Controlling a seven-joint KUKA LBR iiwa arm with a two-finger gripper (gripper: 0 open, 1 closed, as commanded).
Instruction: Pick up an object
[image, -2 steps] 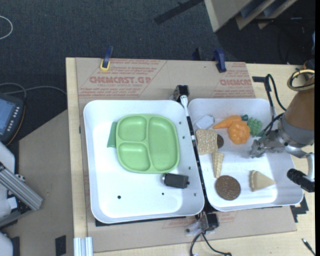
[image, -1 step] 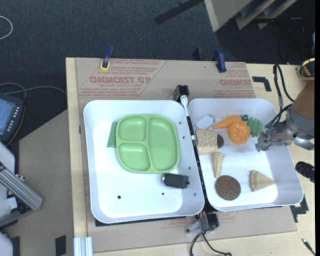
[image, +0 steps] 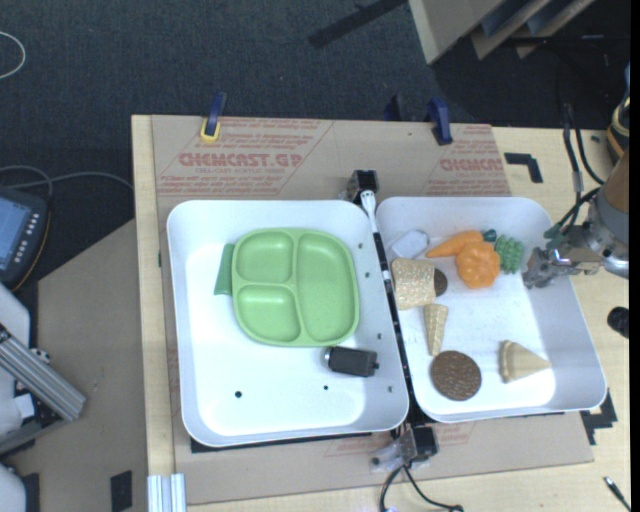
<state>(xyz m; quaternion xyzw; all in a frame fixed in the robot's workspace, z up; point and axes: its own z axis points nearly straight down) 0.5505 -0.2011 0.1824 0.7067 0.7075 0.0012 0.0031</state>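
Tool (image: 541, 266) seen at right rim of right bin (image: 575, 330), low over bin edge; whether released or clenched cannot be told. Nothing seen between its tips. Orange pepper (image: 478, 265) lies in upper part of right bin, near tool but apart, beside carrot (image: 455, 243) and green piece (image: 510, 252). Brown round cookie (image: 456, 375) placed near front wall. Green divided plate (image: 296, 286) and dark block (image: 351, 361) found in left bin (image: 200, 330).

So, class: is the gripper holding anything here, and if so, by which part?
Nothing is seen held: the gripper sits at the right bin's right edge, apart from the food items.
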